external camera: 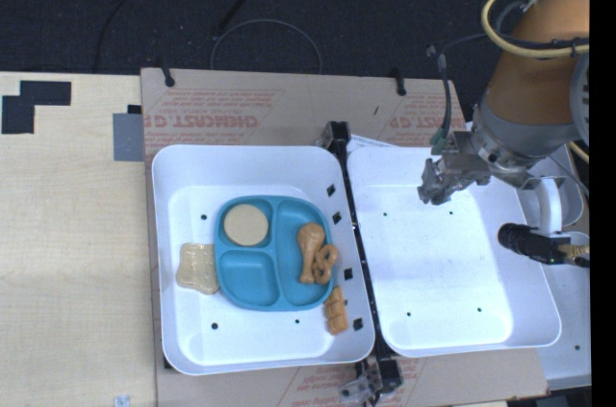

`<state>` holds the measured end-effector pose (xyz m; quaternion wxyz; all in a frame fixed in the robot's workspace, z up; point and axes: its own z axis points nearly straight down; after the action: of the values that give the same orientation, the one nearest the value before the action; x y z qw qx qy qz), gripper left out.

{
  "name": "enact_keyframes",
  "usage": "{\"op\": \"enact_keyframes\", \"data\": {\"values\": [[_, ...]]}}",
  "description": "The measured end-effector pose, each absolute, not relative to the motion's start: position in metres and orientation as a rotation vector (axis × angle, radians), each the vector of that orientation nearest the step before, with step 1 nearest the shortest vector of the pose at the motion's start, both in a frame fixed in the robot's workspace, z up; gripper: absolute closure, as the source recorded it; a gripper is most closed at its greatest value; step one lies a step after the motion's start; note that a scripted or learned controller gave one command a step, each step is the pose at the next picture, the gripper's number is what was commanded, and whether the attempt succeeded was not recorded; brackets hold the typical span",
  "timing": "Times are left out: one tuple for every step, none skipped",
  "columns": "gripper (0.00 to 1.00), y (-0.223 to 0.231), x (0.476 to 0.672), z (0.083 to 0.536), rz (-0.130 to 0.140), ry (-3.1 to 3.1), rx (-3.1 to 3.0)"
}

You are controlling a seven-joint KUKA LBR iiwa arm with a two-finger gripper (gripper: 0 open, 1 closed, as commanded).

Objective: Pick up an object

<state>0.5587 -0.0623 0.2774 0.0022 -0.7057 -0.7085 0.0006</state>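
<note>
Arm (534,68), nearest camera: claw (435,184) hovers over right bin (452,299); grip state cannot be told. Candidate objects lie in left bin (183,338), well left of claw: blue tray (260,285), pretzel (316,253), long axis front-to-back.

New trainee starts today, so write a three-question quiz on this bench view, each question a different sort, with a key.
1. True or false: the blue divided tray lies in the left bin.
2. Multiple choice: the round tan disc sits in the tray's A) upper-left compartment B) right compartment C) lower compartment.
3. Fill in: the gripper is above the ____ bin.

Key: 1 true. 2 A. 3 right.
</note>
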Motion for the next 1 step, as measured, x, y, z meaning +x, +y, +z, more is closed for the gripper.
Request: {"op": "enact_keyframes", "data": {"values": [[1.0,-0.0178,0.5402,0.2595,0.005,-2.221,-2.214]]}}
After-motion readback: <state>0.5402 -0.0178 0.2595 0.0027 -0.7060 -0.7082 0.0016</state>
